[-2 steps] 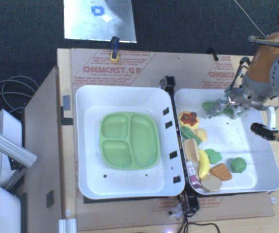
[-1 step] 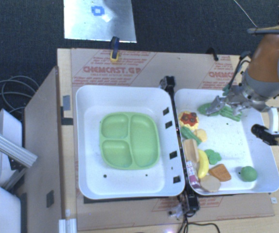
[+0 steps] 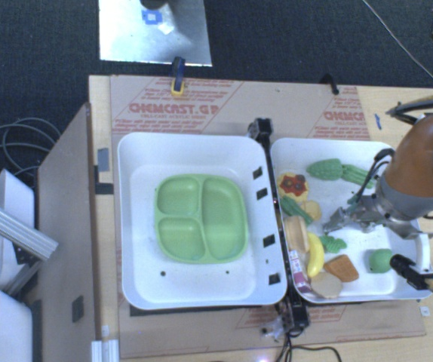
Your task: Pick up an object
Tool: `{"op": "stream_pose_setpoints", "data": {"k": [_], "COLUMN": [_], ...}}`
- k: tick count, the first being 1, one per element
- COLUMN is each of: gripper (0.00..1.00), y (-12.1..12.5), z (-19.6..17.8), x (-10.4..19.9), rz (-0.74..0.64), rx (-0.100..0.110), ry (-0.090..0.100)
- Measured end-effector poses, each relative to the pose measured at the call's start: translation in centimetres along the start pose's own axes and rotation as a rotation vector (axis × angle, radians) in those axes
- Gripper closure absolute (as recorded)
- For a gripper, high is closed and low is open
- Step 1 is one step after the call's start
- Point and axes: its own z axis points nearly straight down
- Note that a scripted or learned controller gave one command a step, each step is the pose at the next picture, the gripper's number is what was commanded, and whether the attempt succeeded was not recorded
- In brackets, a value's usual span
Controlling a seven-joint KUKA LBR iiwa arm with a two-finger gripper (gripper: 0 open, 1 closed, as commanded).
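My gripper [image 3: 339,220] hangs low over the middle of the right bin [image 3: 367,151], reaching in from the right under the orange-banded wrist. Directly below its tip lies a small green leafy piece [image 3: 333,243]. Toy foods lie around it: a yellow banana [image 3: 316,255], a brown toast slice [image 3: 342,268], a green lime [image 3: 382,260], a pizza slice [image 3: 293,185] and two green vegetables [image 3: 327,170] at the back. Nothing shows held in the gripper.
The left bin [image 3: 137,202] holds a light green divided plate [image 3: 201,219]. Along the right bin's left wall lie a tan bun [image 3: 297,234], a pink wrapper [image 3: 300,271] and a round biscuit [image 3: 326,286]. A black hinge strip [image 3: 269,202] divides the bins.
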Motion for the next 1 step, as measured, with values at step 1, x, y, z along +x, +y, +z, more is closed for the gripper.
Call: {"op": "stream_pose_setpoints", "data": {"k": [1], "gripper": [0.00], "y": [-5.25], "z": [-0.42], "x": [6.22], "rz": [-0.004], "rx": [-0.009], "ry": [-0.005]}}
